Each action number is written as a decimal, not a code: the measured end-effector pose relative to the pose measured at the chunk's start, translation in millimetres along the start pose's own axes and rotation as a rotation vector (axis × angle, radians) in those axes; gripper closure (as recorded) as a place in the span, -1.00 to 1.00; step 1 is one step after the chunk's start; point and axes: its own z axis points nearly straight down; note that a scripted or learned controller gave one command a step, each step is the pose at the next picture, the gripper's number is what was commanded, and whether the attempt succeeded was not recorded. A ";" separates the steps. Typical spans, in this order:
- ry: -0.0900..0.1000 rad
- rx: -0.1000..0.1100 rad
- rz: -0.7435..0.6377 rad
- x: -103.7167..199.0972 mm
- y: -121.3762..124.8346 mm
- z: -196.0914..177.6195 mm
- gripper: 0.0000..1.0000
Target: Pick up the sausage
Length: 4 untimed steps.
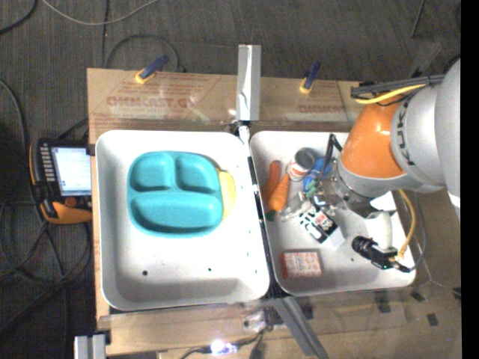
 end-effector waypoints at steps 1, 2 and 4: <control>-0.007 0.009 0.001 -14.6 119.2 20.9 -1.00; -0.001 -0.007 0.367 -0.1 51.4 18.5 -1.00; -0.001 0.003 0.036 8.1 -7.8 1.9 1.00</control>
